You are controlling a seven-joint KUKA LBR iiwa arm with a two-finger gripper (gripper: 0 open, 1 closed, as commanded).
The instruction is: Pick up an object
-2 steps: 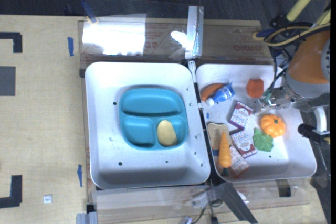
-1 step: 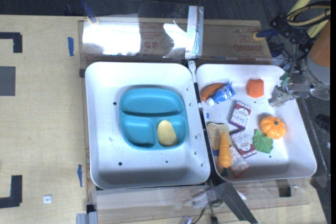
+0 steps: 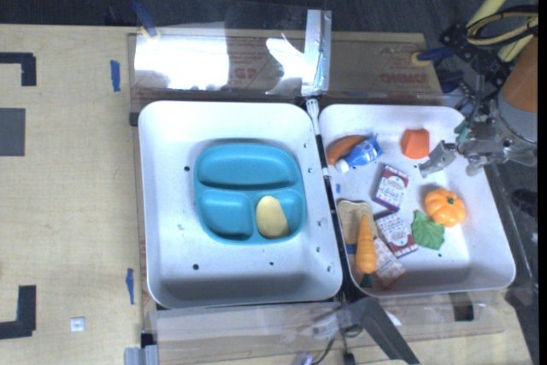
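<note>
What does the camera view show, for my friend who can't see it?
A robot arm's tool hangs over the right bin, above a small pumpkin, holding nothing. That bin also has a carrot, an orange block and small packets. The left bin has a blue tray with a yellow lemon in one section.

- The arm (image 3: 521,85) is cut off by the right edge.
- The gripper (image 3: 455,160) shows too small to make out its tips.
- The packets (image 3: 391,186) carry print too small to read.
- The carrot (image 3: 367,244) covers part of a packet beneath it.
</note>
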